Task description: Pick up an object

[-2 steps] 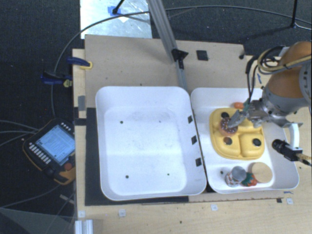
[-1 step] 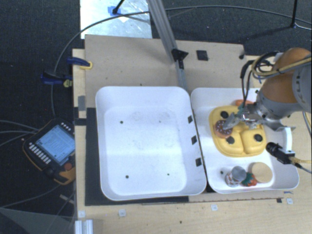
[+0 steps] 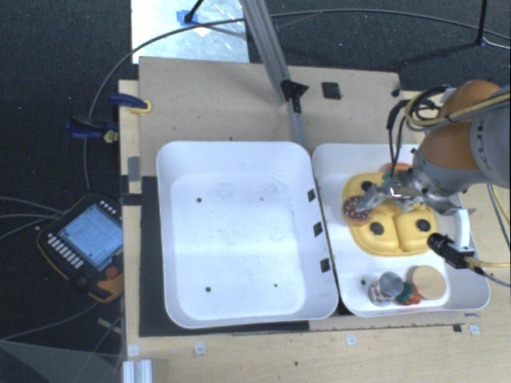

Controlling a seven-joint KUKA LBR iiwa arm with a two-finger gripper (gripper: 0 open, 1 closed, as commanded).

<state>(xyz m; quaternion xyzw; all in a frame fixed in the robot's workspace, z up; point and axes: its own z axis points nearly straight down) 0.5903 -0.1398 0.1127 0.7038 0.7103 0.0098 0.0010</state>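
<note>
Arm enters from 3 o'clock; gripper (image 3: 382, 196) sits low in the right bin (image 3: 334, 238), over the yellow moulded toy (image 3: 393, 231). Cannot tell how the pincer stands. A brown ring-shaped piece (image 3: 353, 209) lies at the toy's 9 o'clock edge. At the toy's 6 o'clock: a grey cup (image 3: 389, 285), a tan disc (image 3: 429, 282).
</note>
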